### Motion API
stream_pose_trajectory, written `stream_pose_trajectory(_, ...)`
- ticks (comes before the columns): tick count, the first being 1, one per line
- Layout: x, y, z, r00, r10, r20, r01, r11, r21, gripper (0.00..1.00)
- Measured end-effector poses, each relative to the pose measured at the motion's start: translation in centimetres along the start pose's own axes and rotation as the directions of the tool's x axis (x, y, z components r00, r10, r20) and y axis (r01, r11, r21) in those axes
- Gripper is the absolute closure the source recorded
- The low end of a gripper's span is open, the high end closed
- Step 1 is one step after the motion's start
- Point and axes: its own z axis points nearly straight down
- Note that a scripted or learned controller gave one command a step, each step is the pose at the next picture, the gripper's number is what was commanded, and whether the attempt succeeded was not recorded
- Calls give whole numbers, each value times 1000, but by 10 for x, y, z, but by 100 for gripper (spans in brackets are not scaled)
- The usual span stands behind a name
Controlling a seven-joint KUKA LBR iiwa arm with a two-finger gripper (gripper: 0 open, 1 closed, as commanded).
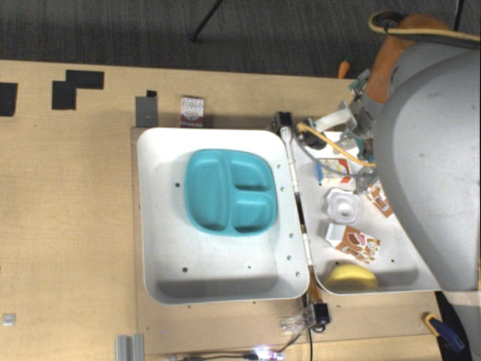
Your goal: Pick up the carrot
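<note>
The grey arm [436, 164] reaches in from the right and covers much of the right bin [398, 277]. Its wrist end with the gripper [347, 130] hangs low over that bin's far part, among cables and small items. A small orange tip [343, 69] pokes out on the bench just beyond the bin's far edge; I cannot tell what it is. Whatever lies under the arm is hidden.
A teal divided plate [229, 190] lies in the left bin [161, 277]. In the right bin I see a yellow fruit [352, 276] at the near wall, a white cup-like piece [342, 205] and patterned brown packets [359, 243]. A thin yellow cable [334, 145] curves under the wrist.
</note>
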Motion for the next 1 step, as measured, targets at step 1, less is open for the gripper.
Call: stream_pose_trajectory(1,5,-5,-16,1000,-20,-9,20,1000,1,100)
